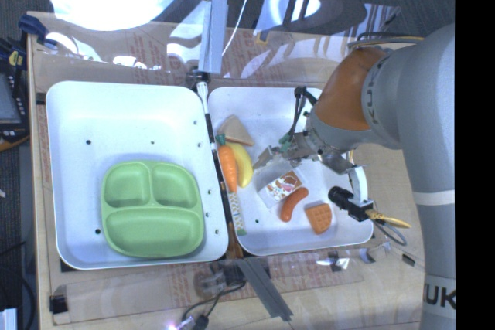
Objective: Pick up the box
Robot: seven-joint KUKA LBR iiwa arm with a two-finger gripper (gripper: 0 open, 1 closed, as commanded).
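The box (281, 187) lay flat in the right bin (263, 106), just below the jaws (285, 151); whether the jaws were open, I cannot tell.

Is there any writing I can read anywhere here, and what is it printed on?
"UK": white letters on the grey arm, cut off at the picture's edge.
The small box in the right bin carries a printed picture; any words are too small to read.
Reddish print on the bench is too blurred to read.
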